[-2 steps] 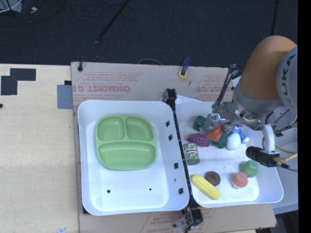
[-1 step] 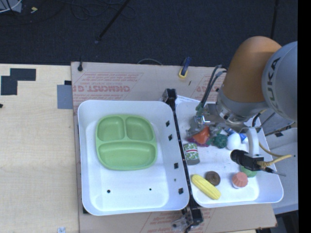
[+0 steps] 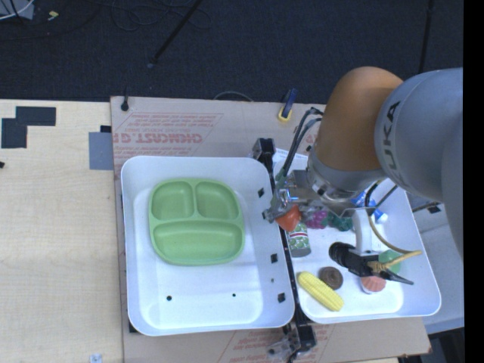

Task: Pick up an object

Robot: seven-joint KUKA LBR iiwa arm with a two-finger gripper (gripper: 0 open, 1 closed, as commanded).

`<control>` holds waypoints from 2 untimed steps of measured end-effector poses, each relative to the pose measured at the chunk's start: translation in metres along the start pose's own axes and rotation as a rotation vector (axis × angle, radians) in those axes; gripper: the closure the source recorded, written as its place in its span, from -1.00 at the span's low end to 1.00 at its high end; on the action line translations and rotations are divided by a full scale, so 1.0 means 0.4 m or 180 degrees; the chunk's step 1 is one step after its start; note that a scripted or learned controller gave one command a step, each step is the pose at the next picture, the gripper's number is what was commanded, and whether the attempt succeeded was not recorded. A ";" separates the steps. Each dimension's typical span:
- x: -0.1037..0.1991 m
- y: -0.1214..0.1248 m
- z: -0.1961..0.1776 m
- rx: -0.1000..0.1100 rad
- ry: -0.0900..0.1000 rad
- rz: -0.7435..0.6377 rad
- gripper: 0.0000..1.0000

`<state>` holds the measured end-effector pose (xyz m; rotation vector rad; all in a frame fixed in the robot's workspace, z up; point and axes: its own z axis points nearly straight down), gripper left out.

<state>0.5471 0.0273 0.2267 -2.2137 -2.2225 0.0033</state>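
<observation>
Nearest me, a corn cob [image 3: 320,291] lies by the right bin's [image 3: 423,297] near edge, with a brown disc [image 3: 330,277] just beside it. Further in, a can [image 3: 299,241] sits against the left wall, and an orange piece [image 3: 288,219] lies just beyond. My gripper [image 3: 283,201] hangs over that piece, I judge to take it. Open or closed, I cannot tell. The left bin [image 3: 197,308] holds a green tray [image 3: 197,221]. Both bins rest on cardboard [image 3: 174,131] over a pale bench [image 3: 53,240], with dark floor [image 3: 227,36] beyond.
</observation>
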 end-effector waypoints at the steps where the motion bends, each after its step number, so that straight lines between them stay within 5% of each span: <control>1: 0.120 -0.003 -0.010 -0.0005 0.0001 -0.0002 1.00; 2: 0.174 -0.017 -0.007 -0.0002 -0.0003 0.0005 1.00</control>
